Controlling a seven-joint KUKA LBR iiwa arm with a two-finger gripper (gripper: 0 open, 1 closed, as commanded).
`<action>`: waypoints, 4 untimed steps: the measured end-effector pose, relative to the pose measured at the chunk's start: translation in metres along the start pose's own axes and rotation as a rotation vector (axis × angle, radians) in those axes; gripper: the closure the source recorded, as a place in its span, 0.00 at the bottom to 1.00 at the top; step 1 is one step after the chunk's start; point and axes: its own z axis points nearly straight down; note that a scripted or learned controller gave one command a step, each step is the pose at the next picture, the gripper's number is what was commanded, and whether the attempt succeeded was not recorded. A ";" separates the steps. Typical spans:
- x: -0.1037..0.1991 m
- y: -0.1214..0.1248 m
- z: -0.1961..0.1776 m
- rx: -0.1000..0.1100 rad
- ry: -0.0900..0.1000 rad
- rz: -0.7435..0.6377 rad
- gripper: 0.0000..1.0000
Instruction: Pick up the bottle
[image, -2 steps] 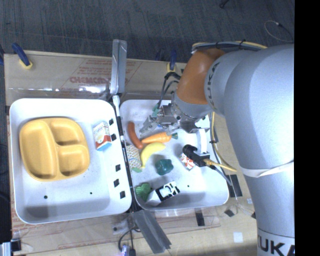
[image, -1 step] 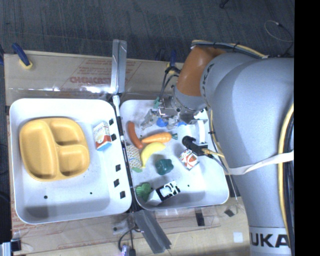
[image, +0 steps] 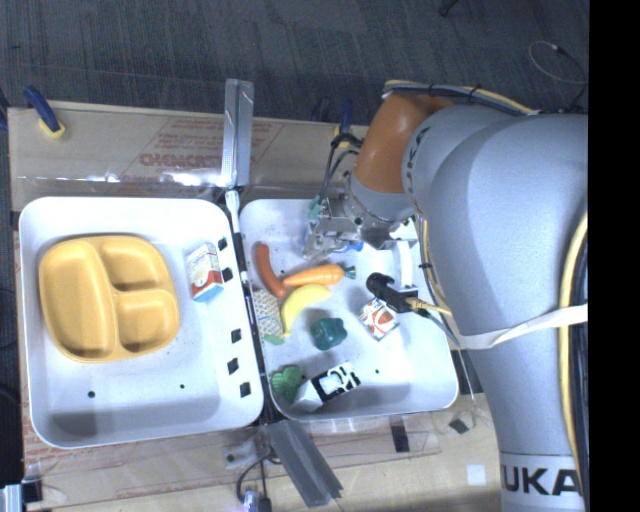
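Note:
My gripper (image: 326, 236) hangs low over the back of the right bin (image: 425, 385), just behind the orange carrot (image: 316, 275) and to the right of the red sausage (image: 262, 266). I cannot pick out any object as clearly a bottle. The closest in shape is a small teal item (image: 327, 332) lying in the middle of the right bin, in front of the yellow banana (image: 302, 301) and well apart from the gripper. Nothing shows between the fingers from this angle.
The right bin also holds a red-and-white pack (image: 378, 319), a green item (image: 287, 381), a black-and-white box (image: 336, 382) and a mesh piece (image: 266, 312). In the left bin (image: 130, 420) are a yellow divided tray (image: 107, 296) and a small carton (image: 205, 272).

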 end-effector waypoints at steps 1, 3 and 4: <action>-0.082 0.000 0.007 -0.013 -0.006 -0.303 1.00; -0.048 0.003 -0.001 -0.005 -0.003 0.009 1.00; -0.047 0.003 -0.011 -0.002 -0.003 0.004 1.00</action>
